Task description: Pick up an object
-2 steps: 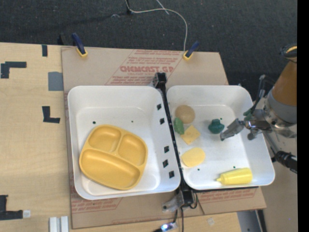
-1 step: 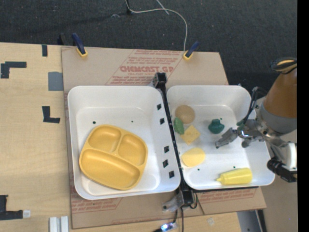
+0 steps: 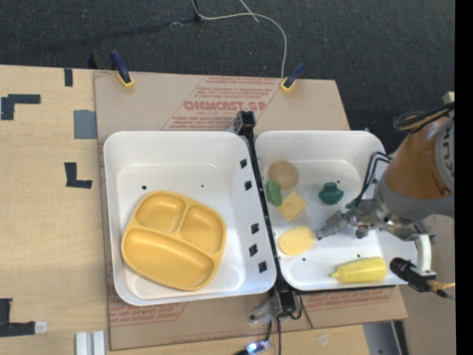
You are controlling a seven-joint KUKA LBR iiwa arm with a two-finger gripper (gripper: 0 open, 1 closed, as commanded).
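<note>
The right bin [image 3: 369,145] holds several small objects. A tan round piece [image 3: 282,174] lies at the back left, with a green piece [image 3: 274,192] and a yellow wedge [image 3: 293,205] just in front of it. A teal piece [image 3: 330,193] sits mid-bin, a pale yellow oval [image 3: 295,240] lies at the front left, and a yellow bottle [image 3: 360,270] lies at the front right. My gripper [image 3: 334,225] hangs low over the middle of this bin, between the teal piece and the bottle, right of the oval. Nothing shows in its grasp.
The left bin [image 3: 118,154] holds a yellow divided plate [image 3: 174,239]. A black divider [image 3: 255,191] runs between the bins. The arm's orange band [image 3: 414,168] reaches in over the right bin's right wall. Two clamps [image 3: 122,72] [image 3: 290,80] pin the cardboard at the back.
</note>
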